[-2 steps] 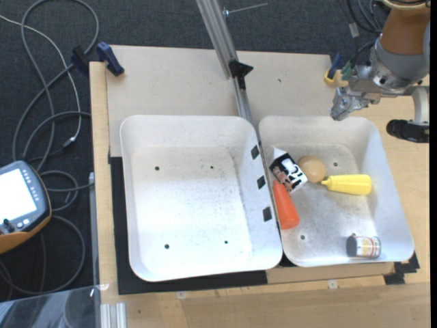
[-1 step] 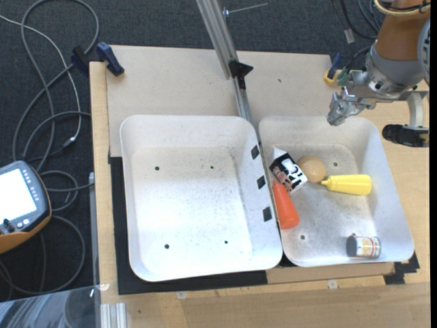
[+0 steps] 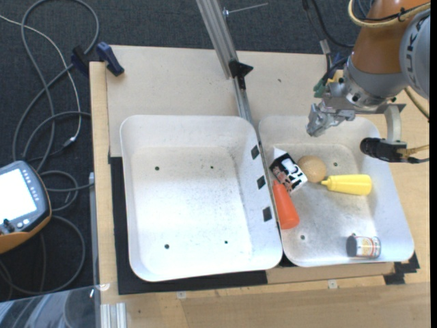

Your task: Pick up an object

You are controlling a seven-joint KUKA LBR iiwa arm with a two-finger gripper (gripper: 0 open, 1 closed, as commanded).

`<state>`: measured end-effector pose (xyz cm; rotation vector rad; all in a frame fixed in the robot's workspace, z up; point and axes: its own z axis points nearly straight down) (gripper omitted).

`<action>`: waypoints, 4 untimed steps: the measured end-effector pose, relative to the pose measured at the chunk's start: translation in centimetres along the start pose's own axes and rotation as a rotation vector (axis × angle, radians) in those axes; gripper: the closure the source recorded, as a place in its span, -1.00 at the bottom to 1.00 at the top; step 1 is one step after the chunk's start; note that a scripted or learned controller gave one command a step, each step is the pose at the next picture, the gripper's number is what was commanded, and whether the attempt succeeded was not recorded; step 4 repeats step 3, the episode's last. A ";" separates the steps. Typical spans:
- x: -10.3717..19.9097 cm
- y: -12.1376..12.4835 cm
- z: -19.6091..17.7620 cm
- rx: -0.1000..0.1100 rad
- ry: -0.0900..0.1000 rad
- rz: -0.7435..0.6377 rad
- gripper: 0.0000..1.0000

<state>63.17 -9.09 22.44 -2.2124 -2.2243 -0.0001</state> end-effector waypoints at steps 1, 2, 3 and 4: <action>3.9 -2.8 0.0 0.001 0.000 0.000 1.00; 9.2 -6.1 -0.2 0.002 0.001 -0.001 1.00; 14.5 -7.9 -1.4 0.001 0.001 -0.002 1.00; 14.5 -7.9 -1.4 0.001 0.001 -0.002 1.00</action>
